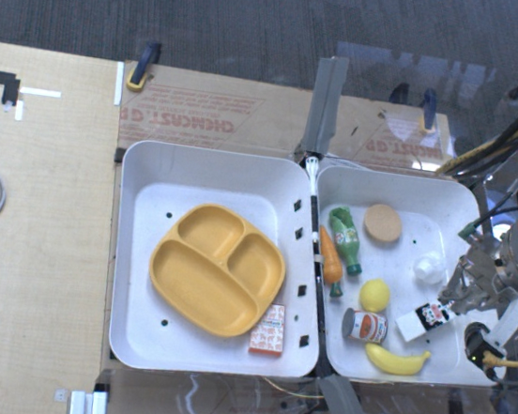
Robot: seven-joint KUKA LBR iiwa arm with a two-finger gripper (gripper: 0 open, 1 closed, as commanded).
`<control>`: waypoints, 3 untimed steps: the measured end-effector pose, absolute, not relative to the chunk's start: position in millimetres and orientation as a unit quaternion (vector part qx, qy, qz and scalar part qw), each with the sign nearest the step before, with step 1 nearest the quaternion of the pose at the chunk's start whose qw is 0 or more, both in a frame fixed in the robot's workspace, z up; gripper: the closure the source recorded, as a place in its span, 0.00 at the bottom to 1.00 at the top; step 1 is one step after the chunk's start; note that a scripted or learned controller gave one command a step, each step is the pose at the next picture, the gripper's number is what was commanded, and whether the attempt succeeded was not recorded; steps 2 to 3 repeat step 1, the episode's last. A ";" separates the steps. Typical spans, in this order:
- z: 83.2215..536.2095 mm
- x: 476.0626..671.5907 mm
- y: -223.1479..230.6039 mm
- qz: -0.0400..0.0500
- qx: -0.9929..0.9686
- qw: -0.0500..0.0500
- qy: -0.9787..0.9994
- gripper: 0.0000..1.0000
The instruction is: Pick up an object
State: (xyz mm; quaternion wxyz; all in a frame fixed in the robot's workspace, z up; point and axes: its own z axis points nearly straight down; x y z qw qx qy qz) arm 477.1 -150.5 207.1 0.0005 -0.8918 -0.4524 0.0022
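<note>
The right bin (403,187) holds a green bottle (345,239), an orange carrot (331,258), a tan round disc (383,223), a yellow lemon (375,294), a small can (364,326), a banana (396,360), a white lump (429,268) and a small white box with a black and red end (419,320). My gripper (463,293) hangs low over the right side of this bin, just up and right of the white box. The wrist and cables hide its tips, and nothing visible hangs from it.
The left bin (133,232) carries a yellow divided plate (218,269) and a small red and white carton (268,330) at its front right. A metal divider (324,106) runs between the bins. Cables (504,139) trail at the far right.
</note>
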 end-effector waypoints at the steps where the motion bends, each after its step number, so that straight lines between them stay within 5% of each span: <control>1: 243.0 570.5 -175.3 0.002 -0.923 0.000 -0.384 1.00; 3: 243.0 570.5 -175.3 0.002 -0.923 0.000 -0.384 1.00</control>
